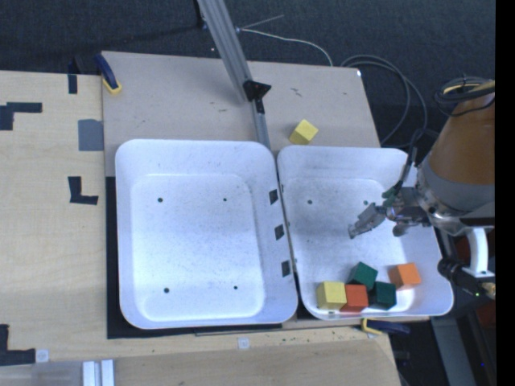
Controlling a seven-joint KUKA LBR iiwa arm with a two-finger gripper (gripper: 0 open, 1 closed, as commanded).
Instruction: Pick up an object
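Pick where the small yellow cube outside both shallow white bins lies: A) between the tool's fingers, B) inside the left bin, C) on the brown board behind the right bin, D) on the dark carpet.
C: the small yellow cube rests on the brown board just past the right bin's far rim.

Five small blocks sit clustered in the right bin's near corner, below the gripper and apart from it: yellow block, red block, two dark green blocks, orange block. Yellow, red and one green touch in a row. Another yellow cube lies on the bench, well beyond the jaws.
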